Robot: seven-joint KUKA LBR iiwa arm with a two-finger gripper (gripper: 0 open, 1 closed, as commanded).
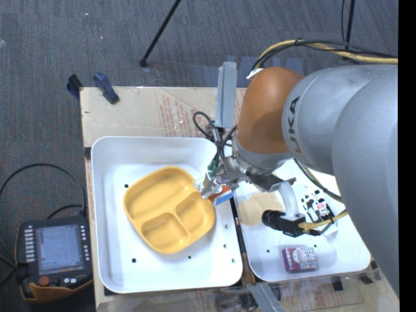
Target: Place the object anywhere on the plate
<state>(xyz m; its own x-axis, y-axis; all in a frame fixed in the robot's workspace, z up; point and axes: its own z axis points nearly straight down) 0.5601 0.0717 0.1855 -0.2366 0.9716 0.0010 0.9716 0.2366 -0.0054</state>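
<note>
Half done, seemingly: poised with hand (212,186) at rim of plate (159,208), close against small red-blue object (223,195); cannot tell its grip. Next needs moving inward, then releasing.

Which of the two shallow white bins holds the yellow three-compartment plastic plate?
The white bin on the view's left: the yellow three-compartment plate lies in it. The right white bin holds a small dark red packet and no plate.
</note>
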